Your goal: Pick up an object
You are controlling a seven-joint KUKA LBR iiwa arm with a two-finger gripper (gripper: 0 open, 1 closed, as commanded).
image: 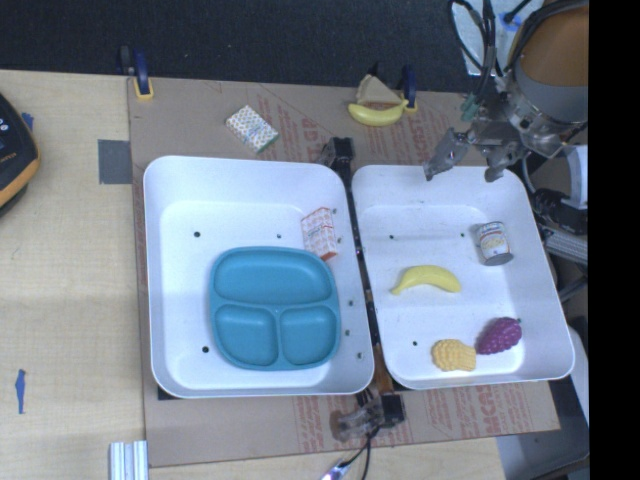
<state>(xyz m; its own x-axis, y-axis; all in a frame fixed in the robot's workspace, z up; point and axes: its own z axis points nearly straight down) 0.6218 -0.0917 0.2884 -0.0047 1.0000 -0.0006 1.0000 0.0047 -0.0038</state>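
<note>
hovering over the far edge of the right bin (540, 268), the tool (468, 160) has its two fingers splayed wide apart with nothing between them, so it's open and empty right now.

closest pick from there is probably the little can (492, 243), lying near the bin's right wall toward the far side. looks like a rigid metal-ish cylinder, probably light, but smooth and round so it could roll or squirt out. i'd pinch it across the curved body near the middle.

next out is the yellow banana (426, 280), sitting about mid-bin. looks like a plastic toy, so stiff and light, maybe a bit slick. grab it across the fat middle of the curve, not the tapered ends.

down by the near edge are the corn (454, 355) and the purple grapes (499, 335), right beside each other, maybe touching. bumpy surfaces should give decent grip, but being crowded together and close to the wall makes finger room tight.

the left bin (170, 268) has a blue divided tray (274, 305), wide and flat, awkward for a two-finger grab, plus a small red-and-white carton (320, 233) by its far right corner, probably light and crushable.

my vote: can or banana.
</note>
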